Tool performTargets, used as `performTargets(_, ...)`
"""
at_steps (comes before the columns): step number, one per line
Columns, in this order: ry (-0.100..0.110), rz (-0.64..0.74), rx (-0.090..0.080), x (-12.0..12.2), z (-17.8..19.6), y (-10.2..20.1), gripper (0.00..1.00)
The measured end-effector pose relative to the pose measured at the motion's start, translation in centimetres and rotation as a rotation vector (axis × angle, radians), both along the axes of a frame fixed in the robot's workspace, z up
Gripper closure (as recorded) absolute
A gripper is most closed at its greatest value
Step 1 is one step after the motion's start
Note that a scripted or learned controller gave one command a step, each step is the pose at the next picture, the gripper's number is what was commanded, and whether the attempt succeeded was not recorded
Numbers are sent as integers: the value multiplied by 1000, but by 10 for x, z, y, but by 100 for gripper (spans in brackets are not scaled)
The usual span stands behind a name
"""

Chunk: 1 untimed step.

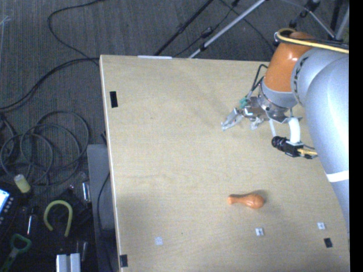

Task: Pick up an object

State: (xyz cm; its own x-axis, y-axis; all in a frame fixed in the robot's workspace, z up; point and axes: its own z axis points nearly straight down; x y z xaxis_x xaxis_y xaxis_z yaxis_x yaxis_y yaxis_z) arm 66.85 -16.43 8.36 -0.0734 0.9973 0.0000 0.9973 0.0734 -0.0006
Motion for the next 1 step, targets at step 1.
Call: performTargets(1,-2,359,-3,0,1,-59,0)
